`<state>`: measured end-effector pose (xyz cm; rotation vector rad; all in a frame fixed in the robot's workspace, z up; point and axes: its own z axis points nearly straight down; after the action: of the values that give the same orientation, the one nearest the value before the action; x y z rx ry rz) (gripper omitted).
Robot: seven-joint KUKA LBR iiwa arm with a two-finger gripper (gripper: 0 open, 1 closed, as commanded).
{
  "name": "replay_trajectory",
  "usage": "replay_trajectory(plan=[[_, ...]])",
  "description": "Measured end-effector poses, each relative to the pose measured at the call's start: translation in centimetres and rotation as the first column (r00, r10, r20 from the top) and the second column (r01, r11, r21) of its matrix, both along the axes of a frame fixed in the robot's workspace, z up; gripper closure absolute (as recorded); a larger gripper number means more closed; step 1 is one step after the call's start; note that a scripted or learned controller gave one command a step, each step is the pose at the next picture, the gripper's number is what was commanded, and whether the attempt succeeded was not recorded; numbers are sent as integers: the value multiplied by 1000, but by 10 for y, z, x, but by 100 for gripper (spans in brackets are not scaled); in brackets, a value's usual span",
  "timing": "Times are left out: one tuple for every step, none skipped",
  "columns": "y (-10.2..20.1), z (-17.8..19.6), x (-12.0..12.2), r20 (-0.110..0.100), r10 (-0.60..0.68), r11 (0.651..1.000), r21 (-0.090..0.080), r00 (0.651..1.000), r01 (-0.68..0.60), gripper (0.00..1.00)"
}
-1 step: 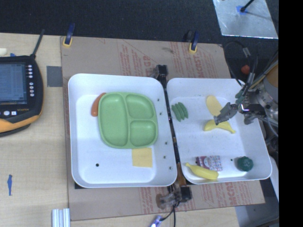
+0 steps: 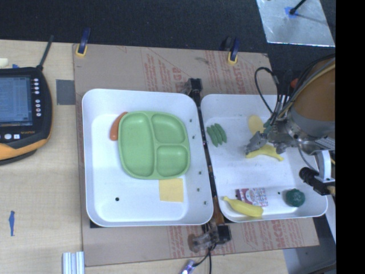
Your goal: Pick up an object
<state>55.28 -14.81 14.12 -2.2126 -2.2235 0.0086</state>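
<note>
The curved yellow plastic banana (image 2: 266, 152) lies in the middle of the right white bin (image 2: 228, 104), right of frame centre, just under the gripper (image 2: 255, 144). Whether its fingers are parted I cannot tell. Best straddle the banana's narrow width before closing, then lift straight up.

Two bins (image 2: 94, 153) (image 2: 319, 210), two bananas (image 2: 244, 207) (image 2: 265, 152) (one plate (image 2: 154, 144)).
</note>
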Motion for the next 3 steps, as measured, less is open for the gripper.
replay_trajectory(plan=[[-48,-50,53,3,-2,1000,0,1000,2,0],[-42,-49,104,6,-2,1000,1,1000,2,0],[-43,-38,104,5,0,1000,1,1000,0,100]])
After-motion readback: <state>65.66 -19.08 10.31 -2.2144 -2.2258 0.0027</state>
